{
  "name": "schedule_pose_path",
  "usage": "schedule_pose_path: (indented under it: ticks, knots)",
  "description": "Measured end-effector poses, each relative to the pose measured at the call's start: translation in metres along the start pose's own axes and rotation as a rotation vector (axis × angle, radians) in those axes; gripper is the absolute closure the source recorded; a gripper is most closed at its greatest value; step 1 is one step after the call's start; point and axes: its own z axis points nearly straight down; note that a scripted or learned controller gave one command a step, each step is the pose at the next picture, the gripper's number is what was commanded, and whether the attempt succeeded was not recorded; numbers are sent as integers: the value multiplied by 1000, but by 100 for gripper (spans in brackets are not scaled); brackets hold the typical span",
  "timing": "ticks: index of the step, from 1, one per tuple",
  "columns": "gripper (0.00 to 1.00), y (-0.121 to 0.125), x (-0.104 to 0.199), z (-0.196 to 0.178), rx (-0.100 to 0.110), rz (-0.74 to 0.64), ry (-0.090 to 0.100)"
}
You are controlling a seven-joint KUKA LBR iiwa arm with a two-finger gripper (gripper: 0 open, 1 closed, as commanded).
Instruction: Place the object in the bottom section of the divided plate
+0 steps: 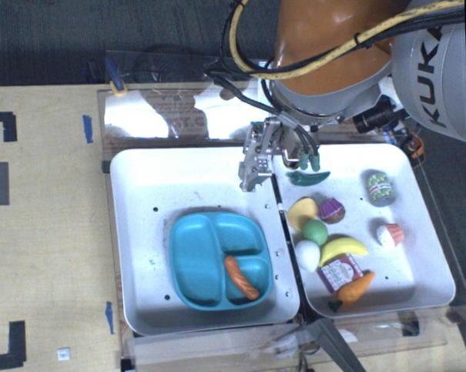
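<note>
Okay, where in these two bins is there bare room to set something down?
Left bin: bare floor above and left of the blue divided plate. Plate's large left section is free; a sausage fills its lower right one. Right bin: crowded, free only along its right side.

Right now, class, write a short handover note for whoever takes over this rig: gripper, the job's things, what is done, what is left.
Gripper: above the top edge of the left bin, near the divider between bins; nothing seen between its fingers.
Divided plate: teal, in the left bin.
Sausage: lies in the plate's bottom right section.
Done: the placing appears complete.
Left: confirm, then move the arm away.
</note>
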Motion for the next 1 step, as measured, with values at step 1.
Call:
schedule_pose_path:
  ticks: [1]
  knots:
    - [100,-14,-43,-87,-1,-300,-3]
